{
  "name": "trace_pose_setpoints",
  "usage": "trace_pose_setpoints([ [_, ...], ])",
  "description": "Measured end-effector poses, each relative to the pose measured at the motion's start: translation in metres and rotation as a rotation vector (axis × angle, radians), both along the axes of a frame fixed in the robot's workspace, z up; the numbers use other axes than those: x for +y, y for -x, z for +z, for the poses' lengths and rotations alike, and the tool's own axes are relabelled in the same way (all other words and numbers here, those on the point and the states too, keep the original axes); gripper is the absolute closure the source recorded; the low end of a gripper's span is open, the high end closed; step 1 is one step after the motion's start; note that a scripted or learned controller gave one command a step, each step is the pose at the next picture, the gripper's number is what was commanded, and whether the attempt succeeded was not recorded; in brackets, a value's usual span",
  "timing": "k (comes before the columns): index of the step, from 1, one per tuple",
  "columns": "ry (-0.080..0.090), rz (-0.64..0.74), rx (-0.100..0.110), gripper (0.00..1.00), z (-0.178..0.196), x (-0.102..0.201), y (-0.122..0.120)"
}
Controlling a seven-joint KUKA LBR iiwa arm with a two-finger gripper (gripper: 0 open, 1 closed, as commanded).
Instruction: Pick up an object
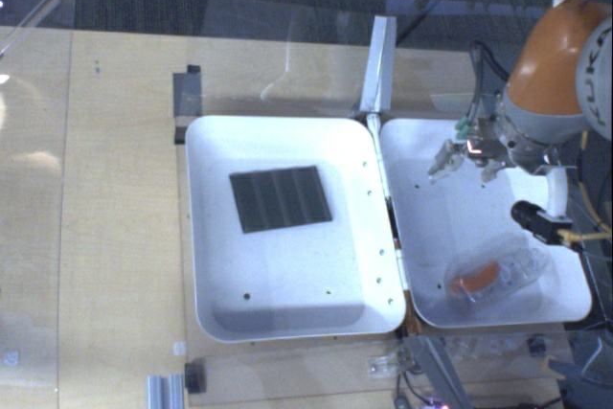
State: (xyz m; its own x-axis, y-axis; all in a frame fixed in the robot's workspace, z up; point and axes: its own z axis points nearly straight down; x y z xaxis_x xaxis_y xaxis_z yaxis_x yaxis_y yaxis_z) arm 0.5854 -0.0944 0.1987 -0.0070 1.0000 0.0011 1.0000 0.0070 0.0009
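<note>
**Above the Right Bin, Nothing Picked Up Yet**

On the left side, the left bin (pixel 220 283) holds one dark flat mat (pixel 281 198) with lines on it. It lies near the middle of the bin floor, and nothing touches it. Next comes the right bin (pixel 421 230). Over its back part hangs the gripper (pixel 466 163), on the end of the grey and orange arm (pixel 556 53). Its jaws look spread apart. I see only white bin floor between them, so it holds nothing. At the front of the right bin lies a clear packet (pixel 490 276) with something orange inside. It is well apart from the gripper.

I think the job has hardly started, because no thing is lifted yet. The gripper must choose one thing, go down to it, close on it and lift it up. The clear packet is the nearer one, so it may be the easy choice.
</note>
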Motion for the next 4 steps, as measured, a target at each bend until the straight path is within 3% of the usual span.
trace_pose_setpoints([
  [1, 0.001, 0.054, -0.003, 0.00, -0.105, -0.031, 0.054],
  [2, 0.001, 0.055, -0.007, 1.00, -0.094, -0.030, 0.052],
  [3, 0.001, 0.055, -0.007, 0.00, -0.094, -0.030, 0.052],
  [4, 0.003, 0.076, -0.005, 0.00, -0.112, -0.079, -0.085],
])
